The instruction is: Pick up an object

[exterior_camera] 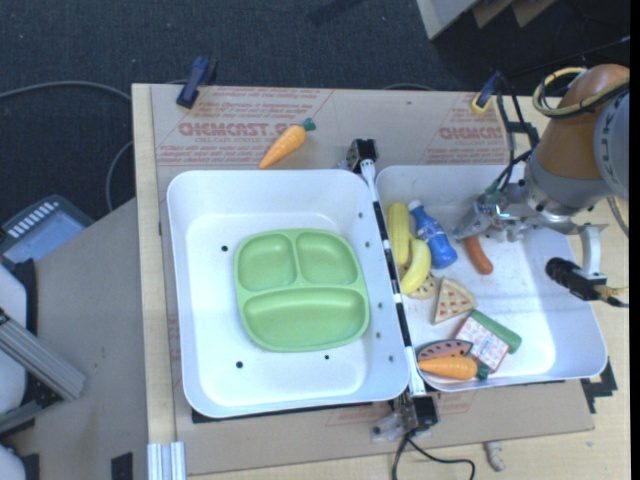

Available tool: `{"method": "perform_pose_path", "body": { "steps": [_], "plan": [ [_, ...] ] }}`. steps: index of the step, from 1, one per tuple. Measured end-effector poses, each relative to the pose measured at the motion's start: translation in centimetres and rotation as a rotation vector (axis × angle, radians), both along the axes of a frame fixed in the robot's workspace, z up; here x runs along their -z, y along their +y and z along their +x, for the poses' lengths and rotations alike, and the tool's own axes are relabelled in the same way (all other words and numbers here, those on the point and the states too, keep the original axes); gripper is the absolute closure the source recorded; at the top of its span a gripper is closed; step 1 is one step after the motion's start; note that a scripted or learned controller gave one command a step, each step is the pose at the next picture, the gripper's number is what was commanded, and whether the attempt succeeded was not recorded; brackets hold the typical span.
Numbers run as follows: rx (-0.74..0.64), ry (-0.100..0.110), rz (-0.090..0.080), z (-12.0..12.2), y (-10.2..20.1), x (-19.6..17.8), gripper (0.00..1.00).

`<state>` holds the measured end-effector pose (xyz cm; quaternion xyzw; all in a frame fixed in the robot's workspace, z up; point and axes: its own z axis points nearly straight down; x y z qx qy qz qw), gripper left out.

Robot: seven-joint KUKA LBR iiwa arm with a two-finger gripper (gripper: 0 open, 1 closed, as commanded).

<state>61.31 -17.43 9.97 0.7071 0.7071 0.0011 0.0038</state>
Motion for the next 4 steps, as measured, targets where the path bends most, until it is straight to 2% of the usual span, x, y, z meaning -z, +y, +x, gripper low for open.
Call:
{"method": "perform_pose_path", "body": {
  "steps": [1, 2, 3, 4],
  "plan": [
    [0.000, 0.008, 0.004, -4.1, 0.6, 1.5, 0.00],
    [0.000, 0.006, 0.004, -4.0, 0.6, 0.5, 1.00],
    [-0.002, 0.009, 0.005, -4.3, 7.6, 1.5, 1.00],
    [-0.002, 0.005, 0.005, -2.1, 15.0, -8.6, 1.00]
  ]
}}
